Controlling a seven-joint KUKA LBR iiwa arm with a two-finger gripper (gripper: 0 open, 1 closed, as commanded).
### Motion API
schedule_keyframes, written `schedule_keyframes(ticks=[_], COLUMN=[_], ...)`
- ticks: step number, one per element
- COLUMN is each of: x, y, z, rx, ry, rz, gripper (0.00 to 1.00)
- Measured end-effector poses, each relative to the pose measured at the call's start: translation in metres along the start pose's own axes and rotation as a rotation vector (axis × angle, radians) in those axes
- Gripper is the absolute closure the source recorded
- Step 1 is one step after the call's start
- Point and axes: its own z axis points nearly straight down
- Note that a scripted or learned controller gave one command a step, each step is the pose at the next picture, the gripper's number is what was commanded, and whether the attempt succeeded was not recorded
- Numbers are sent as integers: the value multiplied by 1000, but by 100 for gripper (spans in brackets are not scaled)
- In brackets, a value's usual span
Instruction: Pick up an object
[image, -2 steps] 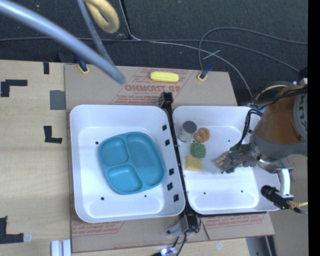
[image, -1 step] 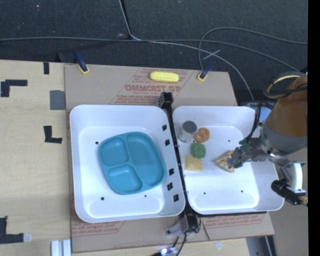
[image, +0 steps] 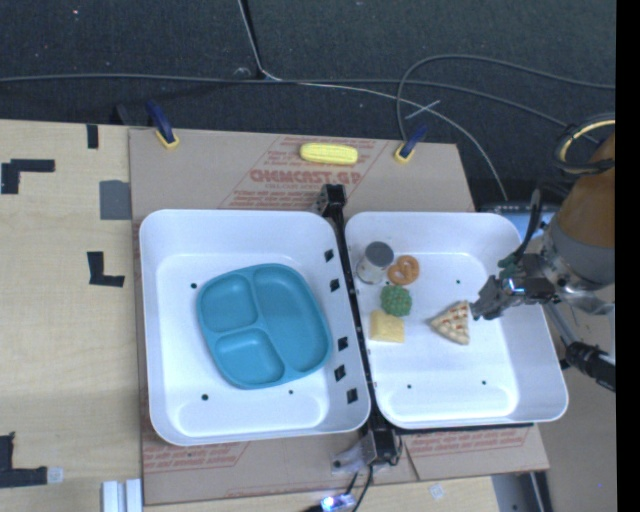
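The right bin (image: 520, 395) holds a small grey can (image: 377, 262), a pretzel (image: 404, 269), a green broccoli piece (image: 396, 300), a yellow cheese block (image: 388, 327) and a pizza slice (image: 453, 323). My gripper (image: 492, 300) hangs over the right bin's right side, just right of the pizza slice and apart from it. Nothing shows between its dark fingers.
The left bin (image: 170, 400) holds a blue divided plate (image: 262, 324). A yellow corn cob (image: 328, 153) lies on the cardboard behind the bins. Two blue-and-yellow clamps (image: 410, 143) hold the cardboard's far edge. Cables run across the dark back.
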Motion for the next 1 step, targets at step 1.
schedule_keyframes(ticks=[1], x=[51], y=[6], z=[13], rx=[6], ry=[2], rz=[-4], gripper=[100])
